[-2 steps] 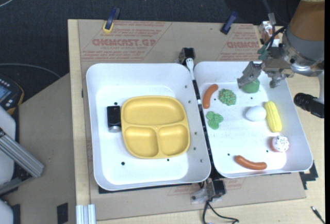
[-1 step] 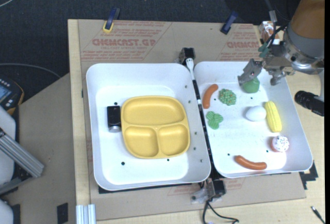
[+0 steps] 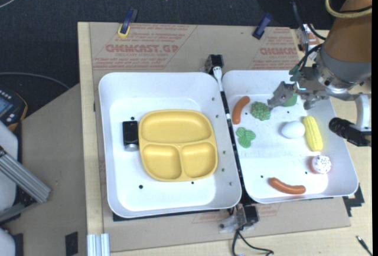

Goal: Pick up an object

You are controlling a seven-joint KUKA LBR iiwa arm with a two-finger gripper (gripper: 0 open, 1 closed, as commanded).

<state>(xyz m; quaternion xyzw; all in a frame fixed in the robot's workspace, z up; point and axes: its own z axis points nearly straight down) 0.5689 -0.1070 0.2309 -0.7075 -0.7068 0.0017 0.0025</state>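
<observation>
**Grey arm with an orange band**

The arm (image 3: 348, 42) is a thick rounded column with a broad orange band over a grey section, and a paler silver-grey ring at the wrist. Dark cables run down beside it. The pincer (image 3: 287, 95) is small, grey and angular, with a touch of green near its tip.

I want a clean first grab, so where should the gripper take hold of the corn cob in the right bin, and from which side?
Grip the corn cob across its middle, coming straight down from above. It lies flat, long axis running roughly front to back, with the white egg close on its left, so descend carefully there.
</observation>
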